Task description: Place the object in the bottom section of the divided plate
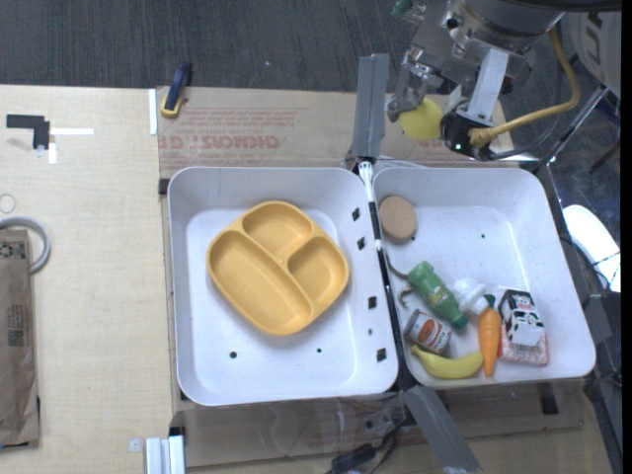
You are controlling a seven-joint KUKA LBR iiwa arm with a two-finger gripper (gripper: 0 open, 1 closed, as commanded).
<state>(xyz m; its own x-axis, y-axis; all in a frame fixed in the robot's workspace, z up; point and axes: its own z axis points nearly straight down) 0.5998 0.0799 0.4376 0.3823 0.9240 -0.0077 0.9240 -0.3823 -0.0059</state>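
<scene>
My gripper (419,107) hangs above the far edge of the right bin (538,215), under the grey arm with its orange band. It is shut on a small yellow rounded object (425,123), like a lemon, which pokes out below the fingers. The yellow divided plate (278,265) lies in the left bin (197,344), well to the left of and nearer than the gripper. Its large section (255,289) faces the lower left, and two smaller sections sit at its top and right.
The right bin holds a brown round disc (398,217), a green bottle (435,293), a small can (427,332), a banana (449,364), a carrot (489,336) and a small carton (522,326). A grey divider post (370,107) stands just left of the gripper.
</scene>
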